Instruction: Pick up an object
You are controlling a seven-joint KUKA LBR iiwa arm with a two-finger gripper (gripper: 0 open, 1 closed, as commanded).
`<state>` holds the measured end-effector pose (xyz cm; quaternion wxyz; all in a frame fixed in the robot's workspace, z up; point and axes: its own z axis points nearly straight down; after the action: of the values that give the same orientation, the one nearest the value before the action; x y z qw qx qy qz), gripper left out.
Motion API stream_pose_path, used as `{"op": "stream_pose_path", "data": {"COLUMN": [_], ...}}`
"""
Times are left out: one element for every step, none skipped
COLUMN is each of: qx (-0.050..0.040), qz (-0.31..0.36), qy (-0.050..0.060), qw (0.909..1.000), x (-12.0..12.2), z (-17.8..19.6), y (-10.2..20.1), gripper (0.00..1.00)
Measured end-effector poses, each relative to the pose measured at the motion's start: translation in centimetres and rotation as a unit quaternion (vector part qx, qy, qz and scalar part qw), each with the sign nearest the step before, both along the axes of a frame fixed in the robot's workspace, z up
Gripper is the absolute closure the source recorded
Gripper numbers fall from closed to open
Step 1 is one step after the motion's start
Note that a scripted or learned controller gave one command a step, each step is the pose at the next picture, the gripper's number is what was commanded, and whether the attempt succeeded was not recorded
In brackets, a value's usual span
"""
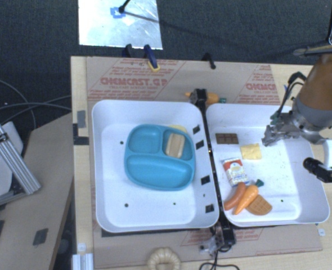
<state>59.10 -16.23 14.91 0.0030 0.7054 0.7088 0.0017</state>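
In the right bin (301, 204) lie a brown chocolate bar (227, 138), a pale yellow cheese square (251, 152), a small printed packet (234, 170), two orange carrots (240, 196) and a brown cracker (260, 207). My gripper (271, 134) hangs over the upper right part of this bin, just right of and above the cheese square. Nothing shows between its fingers. The left bin (112, 207) holds a blue divided plate (157, 157) with a tan bread slice (175, 145) in its upper right compartment.
The arm's grey body and orange band (323, 89) reach in over the right bin's far right side. A black clip strip (208, 162) runs along the seam between the bins. A yellow-handled tool (205, 98) lies behind the bins on the cardboard.
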Motion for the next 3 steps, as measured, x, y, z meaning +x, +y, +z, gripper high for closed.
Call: {"op": "stream_pose_path", "data": {"qx": [0.0002,0.0001,0.0015], "qz": [0.0,0.0,0.002], "qy": [0.0,0.0,0.001], "qw": [1.0,1.0,1.0], "x": [-0.6,-0.4,0.5], "z": [4.7,7.8,8.3], "y": [-0.1,-0.1,4.4], "gripper": [1.0,1.0,1.0]}}
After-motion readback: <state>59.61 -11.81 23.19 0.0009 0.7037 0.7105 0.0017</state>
